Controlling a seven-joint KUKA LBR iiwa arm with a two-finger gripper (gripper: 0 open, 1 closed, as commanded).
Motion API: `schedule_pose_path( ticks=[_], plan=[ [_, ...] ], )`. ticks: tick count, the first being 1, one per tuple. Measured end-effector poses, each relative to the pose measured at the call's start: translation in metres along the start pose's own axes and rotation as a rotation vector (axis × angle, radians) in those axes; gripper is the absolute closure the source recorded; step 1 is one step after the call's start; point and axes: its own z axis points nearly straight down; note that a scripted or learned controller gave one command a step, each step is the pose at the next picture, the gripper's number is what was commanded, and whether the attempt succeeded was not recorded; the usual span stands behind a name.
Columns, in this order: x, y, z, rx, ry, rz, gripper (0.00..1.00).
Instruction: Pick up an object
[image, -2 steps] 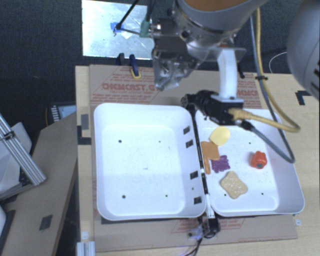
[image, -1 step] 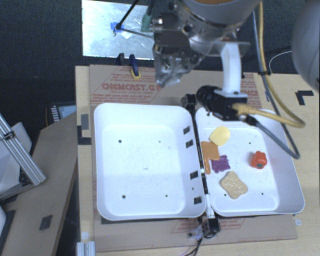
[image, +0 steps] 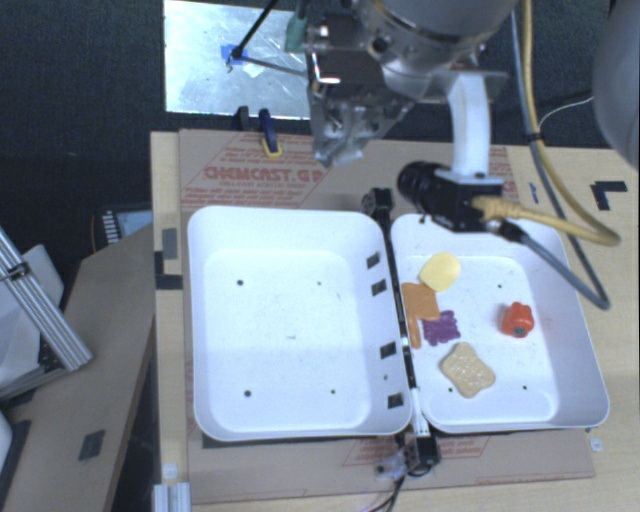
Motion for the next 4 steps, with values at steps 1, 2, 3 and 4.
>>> schedule_pose_path(
  ticks=[1,2,3,4],
  plan=[
    [0.000,0.000,-0.011,-0.001,0.001,-0.005,1.00],
    [0.001,0.000,-0.022,-0.004,0.003,-0.009,1.00],
    [0.001,0.000,-0.034,-0.005,0.005,-0.013,1.00],
    [0.002,0.000,-0.045,-0.007,0.007,-0.016,1.00]
  ],
)
